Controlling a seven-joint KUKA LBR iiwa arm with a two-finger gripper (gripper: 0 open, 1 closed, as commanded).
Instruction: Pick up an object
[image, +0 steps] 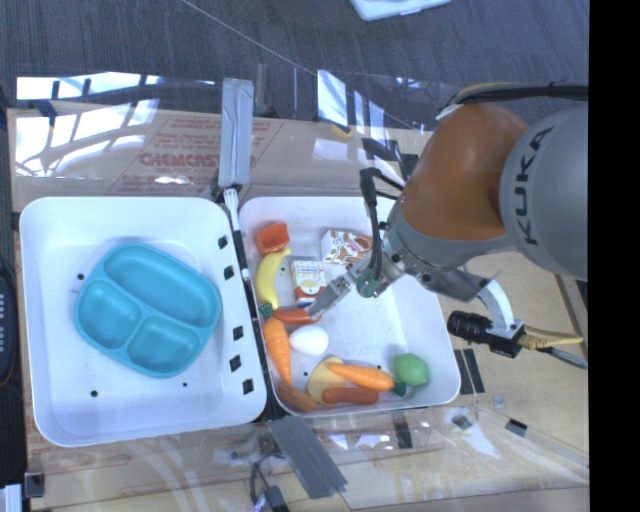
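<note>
**Ana:** Two shallow white bins sat side by side on the bench; the left bin (45, 300) held a blue divided plate (148, 309); the right bin (430, 330) held all the toy food, crowded toward its left wall.

**Ben:** And the arm?

**Ana:** The grey KUKA arm (500, 190) leaned over the right bin from the right; its gripper (325, 297) pointed down and left, tip just above a small white carton (306, 278) and a reddish piece (292, 317) lying beside the banana (268, 278); whether the fingers were wide or narrow I could not tell, they were too small and foreshortened; nothing showed between them.

**Ben:** So nothing was picked yet. What was nearest?

**Ana:** The carton, the reddish piece and a white egg (308, 342) just below the tip; a long carrot (277, 349) ran down the wall; a second carrot (360, 376) lay near a green piece (409, 369) at the bin's bottom edge; a red block (272, 237) and a printed packet (346, 246) sat at the top.

**Ben:** The risks?

**Ana:** I judged crowding the main one; the pieces touched, so a closing finger could land on a neighbour and push the target aside; the egg would likely roll off; a grasp near the wall might catch the rim.
</note>
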